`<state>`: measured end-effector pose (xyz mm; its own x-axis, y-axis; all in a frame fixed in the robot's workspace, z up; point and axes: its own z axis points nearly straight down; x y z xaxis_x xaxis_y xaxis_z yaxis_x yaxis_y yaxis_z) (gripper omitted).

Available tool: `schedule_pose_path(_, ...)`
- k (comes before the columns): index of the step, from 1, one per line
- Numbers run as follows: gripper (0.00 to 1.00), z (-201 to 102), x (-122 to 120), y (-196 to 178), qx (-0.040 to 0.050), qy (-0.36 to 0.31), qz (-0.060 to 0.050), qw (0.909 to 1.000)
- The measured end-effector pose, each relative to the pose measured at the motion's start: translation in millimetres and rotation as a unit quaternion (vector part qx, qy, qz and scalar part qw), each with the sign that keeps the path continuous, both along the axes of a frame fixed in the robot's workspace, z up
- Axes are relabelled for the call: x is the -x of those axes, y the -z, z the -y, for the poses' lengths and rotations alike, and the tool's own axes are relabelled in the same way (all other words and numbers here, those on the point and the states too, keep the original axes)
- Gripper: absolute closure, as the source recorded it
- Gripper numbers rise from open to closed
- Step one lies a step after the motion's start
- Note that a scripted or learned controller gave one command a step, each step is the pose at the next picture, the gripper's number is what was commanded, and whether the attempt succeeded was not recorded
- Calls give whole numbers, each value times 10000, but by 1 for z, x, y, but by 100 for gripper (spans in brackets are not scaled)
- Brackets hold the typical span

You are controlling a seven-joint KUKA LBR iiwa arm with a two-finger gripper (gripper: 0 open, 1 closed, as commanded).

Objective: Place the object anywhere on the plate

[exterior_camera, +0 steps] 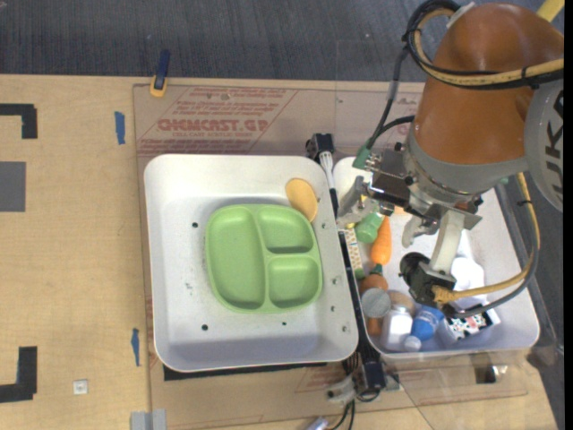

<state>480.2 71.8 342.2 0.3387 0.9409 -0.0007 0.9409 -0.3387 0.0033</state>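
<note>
Presently arm (474,88) hangs right of green plate (264,258), over cluttered right bin (528,321). Gripper (394,213): open or closed, cannot tell. Carrot (382,240), likeliest object, sits right of plate among neighbours; risk of a snagged or slipped grasp.

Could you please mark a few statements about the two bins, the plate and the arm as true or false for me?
1. The green plate lies in the left bin. True.
2. The plate has three compartments. True.
3. The carrot lies on the plate. False: it lies in the right bin, among other small things.
4. The gripper hangs over the left bin. False: it hangs over the right bin.
5. A yellow lump sits in the left bin by the plate's far right corner. True.
</note>
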Motion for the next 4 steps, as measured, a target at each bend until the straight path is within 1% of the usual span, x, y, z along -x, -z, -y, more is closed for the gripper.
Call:
schedule_pose_path(1,0,37,-9,81,-11,-1324,-57,9912)
schedule_pose_path(2,100,36,-10,71,-15,-1320,-46,9912)
schedule_pose_path(3,100,-68,2,98,-23,-1883,-58,9821)
schedule_pose_path(4,0,-65,1,97,-11,-1857,-46,9826)
